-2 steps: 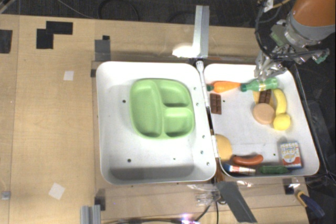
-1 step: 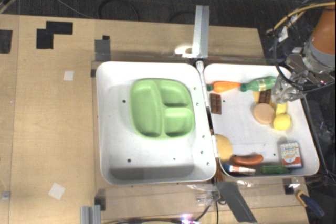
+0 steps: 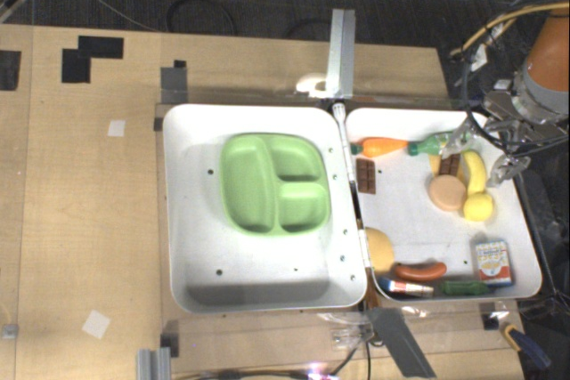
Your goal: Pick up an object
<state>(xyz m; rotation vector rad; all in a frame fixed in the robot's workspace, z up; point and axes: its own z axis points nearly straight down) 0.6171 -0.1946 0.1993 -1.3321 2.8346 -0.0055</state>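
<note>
Banana beside tan disc, lemon, claw above

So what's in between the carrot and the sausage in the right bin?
Bare white bin floor, in the camera view. The carrot lies at the far end, the sausage near the front.

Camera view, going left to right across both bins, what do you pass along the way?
Green divided tray in the left bin → chocolate bar → carrot → round tan disc → banana → gripper.
</note>
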